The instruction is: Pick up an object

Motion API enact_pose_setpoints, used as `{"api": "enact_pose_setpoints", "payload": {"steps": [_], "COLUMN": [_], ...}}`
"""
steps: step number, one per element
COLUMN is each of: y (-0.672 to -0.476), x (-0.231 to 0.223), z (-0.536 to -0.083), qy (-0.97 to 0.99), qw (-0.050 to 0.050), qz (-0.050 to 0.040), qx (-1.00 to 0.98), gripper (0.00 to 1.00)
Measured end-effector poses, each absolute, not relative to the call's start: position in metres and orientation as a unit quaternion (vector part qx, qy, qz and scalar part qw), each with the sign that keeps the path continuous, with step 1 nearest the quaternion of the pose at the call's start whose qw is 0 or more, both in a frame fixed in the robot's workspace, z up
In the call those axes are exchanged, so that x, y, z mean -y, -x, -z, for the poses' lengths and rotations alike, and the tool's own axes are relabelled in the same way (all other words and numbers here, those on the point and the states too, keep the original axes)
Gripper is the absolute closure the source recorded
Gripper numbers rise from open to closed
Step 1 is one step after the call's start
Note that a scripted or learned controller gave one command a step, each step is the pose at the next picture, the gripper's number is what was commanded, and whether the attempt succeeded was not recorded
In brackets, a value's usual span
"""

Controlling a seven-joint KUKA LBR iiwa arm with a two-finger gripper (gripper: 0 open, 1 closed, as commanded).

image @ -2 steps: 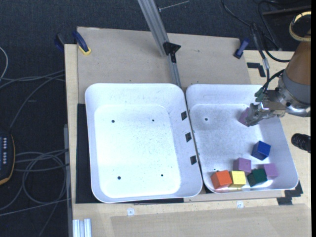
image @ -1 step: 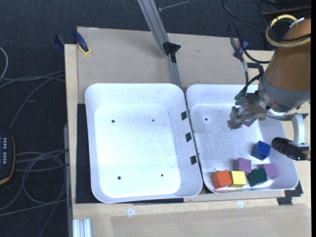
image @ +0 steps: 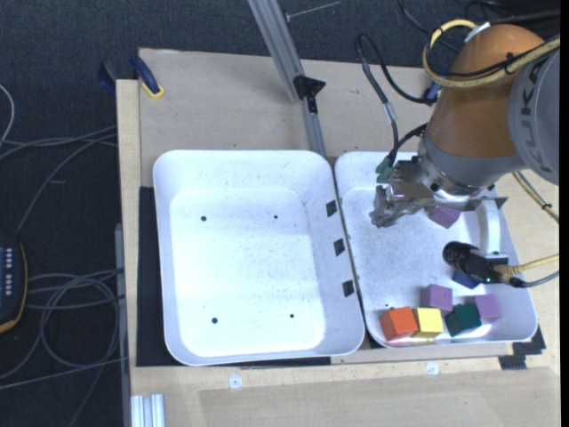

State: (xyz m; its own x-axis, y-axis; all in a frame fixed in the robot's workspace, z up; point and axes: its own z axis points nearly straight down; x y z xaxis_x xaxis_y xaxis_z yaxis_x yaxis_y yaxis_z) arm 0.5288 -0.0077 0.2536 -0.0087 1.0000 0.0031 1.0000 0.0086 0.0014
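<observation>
Bench bins (image: 178,185); arm (image: 484,87) partly hides purple block (image: 444,216).

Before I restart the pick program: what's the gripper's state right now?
Gripper: over the right bin, nothing visible between its fingers; open or shut cannot be told.
</observation>
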Motion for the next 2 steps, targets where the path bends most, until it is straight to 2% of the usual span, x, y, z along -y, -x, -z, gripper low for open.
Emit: {"api": "enact_pose_setpoints", "payload": {"steps": [2], "y": [-0.537], "x": [-0.092], "z": [-0.231], "qy": [0.705], "qw": [0.001], "qz": [0.0003], "qx": [0.709], "gripper": [1.0]}}
